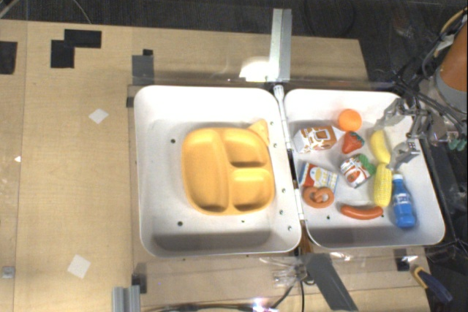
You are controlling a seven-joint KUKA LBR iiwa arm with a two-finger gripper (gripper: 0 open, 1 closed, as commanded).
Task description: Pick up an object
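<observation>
Nearest the camera, along the front of the right bin (431, 234), lie a red sausage (361, 212) and, to its right, a blue bottle (402, 203) with a white cap pointing away. Just behind the sausage stands a corn cob (382, 185), upright in the view, with a small red and white can (355, 172) to its left and a round orange-rimmed piece (318, 196) further left, touching a blue and white packet (316, 175). Behind these sit a strawberry (352, 143), a yellow banana (379, 146) and a white carton with brown print (315, 139); an orange ball (349, 120) lies farthest back.

The left bin (157, 157) on the wooden counter (66, 172) holds a yellow divided tray (227, 169).

The gripper (404, 134) hangs over the right bin's far right part, above the banana and the corn. Its fingers (393, 113) are spread apart and released, with nothing between them. The arm (453, 69) comes in from the right edge.
</observation>
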